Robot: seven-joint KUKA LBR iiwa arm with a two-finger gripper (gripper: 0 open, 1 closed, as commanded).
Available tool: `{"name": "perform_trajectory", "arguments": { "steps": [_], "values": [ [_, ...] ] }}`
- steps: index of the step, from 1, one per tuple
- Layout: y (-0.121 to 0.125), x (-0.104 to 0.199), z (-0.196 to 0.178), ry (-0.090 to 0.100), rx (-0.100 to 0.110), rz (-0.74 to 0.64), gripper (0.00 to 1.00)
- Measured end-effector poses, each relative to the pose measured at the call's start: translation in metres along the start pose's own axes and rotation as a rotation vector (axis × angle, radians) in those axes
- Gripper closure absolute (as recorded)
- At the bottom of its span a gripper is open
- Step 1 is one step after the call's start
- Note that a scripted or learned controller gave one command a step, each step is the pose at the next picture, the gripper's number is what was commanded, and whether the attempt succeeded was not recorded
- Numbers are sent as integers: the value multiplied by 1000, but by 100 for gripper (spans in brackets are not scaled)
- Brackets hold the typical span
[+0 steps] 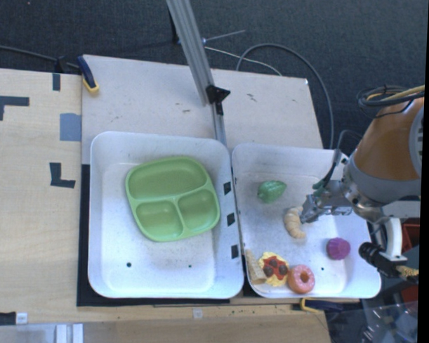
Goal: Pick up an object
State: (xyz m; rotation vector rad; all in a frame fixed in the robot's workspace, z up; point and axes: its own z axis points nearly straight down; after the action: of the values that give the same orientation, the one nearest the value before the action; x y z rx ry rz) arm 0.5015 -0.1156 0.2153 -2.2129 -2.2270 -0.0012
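Our hand (310, 210) hangs low in the right bin (351, 284); we cannot tell its state. The tan croissant (294, 223) lies just at its seven o'clock, long axis twelve-to-six.

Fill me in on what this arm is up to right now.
The grey and orange arm reaches in from the right, its gripper low in the right bin, right by a tan croissant-like toy. Whether it has a grip is unclear. A green toy, a purple one, a pink donut and a pizza slice lie nearby. The left bin holds a green divided plate.
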Motion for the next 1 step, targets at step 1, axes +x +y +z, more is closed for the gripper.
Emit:
{"name": "perform_trajectory", "arguments": {
  "steps": [1],
  "values": [
    [8,45,6,0,2,1,100]
  ]
}}
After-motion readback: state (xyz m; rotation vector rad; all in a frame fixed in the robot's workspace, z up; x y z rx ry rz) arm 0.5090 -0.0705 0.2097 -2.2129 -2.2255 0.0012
